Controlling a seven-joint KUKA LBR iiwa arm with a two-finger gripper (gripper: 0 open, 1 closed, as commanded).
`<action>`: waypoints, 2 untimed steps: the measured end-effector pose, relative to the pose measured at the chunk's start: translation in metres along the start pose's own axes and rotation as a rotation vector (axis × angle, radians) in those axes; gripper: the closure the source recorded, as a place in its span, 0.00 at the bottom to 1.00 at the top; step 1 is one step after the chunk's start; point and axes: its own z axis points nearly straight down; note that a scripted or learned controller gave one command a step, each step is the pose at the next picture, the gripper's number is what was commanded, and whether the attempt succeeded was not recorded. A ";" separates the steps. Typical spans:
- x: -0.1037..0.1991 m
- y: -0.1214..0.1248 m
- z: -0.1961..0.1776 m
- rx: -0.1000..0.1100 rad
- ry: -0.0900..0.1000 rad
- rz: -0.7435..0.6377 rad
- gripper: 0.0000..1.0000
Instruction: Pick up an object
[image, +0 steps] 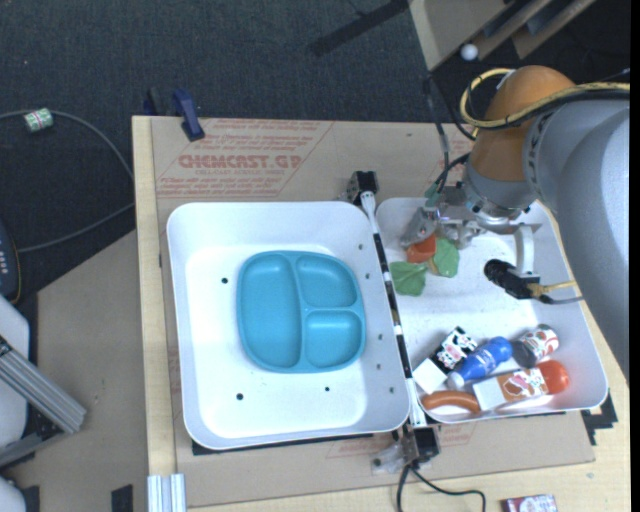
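Claw (443, 232) hangs over the 11 o'clock corner of the R bin (472, 308), w/ the wrist rising from it toward 1 o'clock. Can't tell if it's spread or pressed together, since the tip is too cluttered from this angle. Whether it holds anything isn't readable either.

Nearest obj is a small orange-red piece (421, 249), just at the claw's 7 o'clock and close under it. Touching or apart, can't tell. It's small and part hidden by the claw, so its long axis and heading can't be read.

A green leaf (446, 261) sits at the claw's 6 o'clock, just beside the orange-red piece, long axis approx 12–6. A 2nd green leaf (407, 277) lies further out at 7 o'clock, near the bin's L wall, long axis approx 10–4.

Other stuff is bunched at the R bin's 6 o'clock end, well apart from the claw:
- black-and-white carton (455, 348)
- blue bottle (487, 358)
- small can (540, 345)
- red-orange packet (535, 381)
- sausage (450, 403)

L bin (200, 300) bears a blue divided plate (300, 308) at its centre.
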 end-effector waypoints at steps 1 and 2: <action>0.009 0.000 0.000 0.001 0.001 -0.001 0.00; 0.009 0.000 -0.010 0.000 0.000 -0.001 1.00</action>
